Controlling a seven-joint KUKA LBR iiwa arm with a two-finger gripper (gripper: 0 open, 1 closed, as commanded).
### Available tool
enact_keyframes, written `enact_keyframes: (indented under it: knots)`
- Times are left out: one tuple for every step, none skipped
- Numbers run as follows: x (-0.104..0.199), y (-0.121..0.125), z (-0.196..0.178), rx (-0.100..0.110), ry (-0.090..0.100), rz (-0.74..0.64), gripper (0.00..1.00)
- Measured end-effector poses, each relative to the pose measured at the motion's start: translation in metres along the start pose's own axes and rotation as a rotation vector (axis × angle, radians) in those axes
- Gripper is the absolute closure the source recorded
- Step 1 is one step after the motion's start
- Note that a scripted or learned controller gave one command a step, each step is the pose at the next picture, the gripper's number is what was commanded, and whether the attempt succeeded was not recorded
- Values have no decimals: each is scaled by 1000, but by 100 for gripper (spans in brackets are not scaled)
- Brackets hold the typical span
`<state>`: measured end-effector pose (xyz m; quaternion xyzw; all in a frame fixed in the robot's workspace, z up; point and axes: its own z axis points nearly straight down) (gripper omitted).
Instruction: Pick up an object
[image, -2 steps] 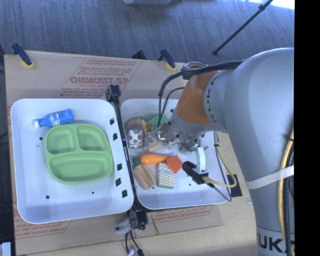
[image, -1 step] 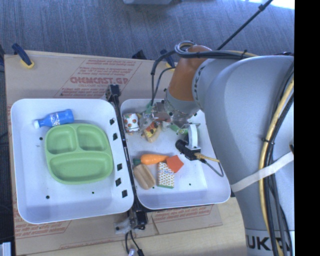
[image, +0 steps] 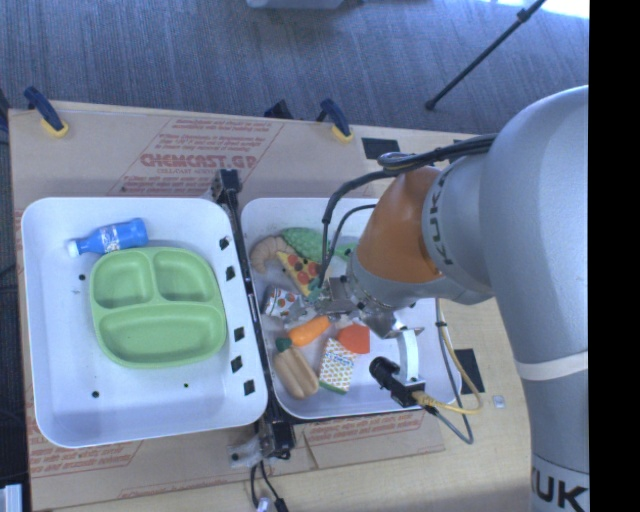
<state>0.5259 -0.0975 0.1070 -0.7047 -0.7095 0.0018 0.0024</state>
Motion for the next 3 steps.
enact_keyframes:
  knots:
    - [6, -6, 14, -5, -1, 2, 0]
    - [6, -6, 5, -3, -1, -3, 100]
    - [9, -50, -105, -4, 0, 2, 100]
